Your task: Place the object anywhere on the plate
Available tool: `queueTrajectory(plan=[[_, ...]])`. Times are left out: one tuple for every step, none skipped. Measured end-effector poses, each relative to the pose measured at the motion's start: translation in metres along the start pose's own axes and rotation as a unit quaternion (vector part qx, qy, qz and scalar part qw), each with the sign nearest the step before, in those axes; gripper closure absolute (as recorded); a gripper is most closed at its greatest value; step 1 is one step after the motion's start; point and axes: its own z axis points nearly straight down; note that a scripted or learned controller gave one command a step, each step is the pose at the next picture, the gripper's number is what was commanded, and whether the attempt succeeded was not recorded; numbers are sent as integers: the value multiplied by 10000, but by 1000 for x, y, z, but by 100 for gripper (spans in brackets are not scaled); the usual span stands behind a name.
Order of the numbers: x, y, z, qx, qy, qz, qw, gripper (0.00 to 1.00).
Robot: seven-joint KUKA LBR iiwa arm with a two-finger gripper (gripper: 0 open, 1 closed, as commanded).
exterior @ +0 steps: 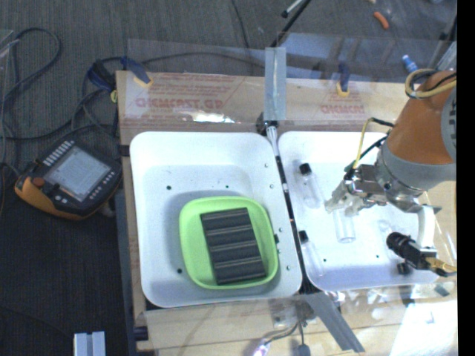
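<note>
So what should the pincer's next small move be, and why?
Probably ease the pincer down toward the small clear item lying close by in the right bin. I can't see it carrying anything yet, and the green plate sits away in the left bin, so a pick has to come first.

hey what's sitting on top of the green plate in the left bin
A dark grey ribbed block lies on the green plate, covering most of its middle. The plate's surface under the block is hidden; its rim shows all around.
</note>
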Motion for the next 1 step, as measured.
queueTrajectory(plan=[[0,0,0,-2,-1,0,10000,0]])
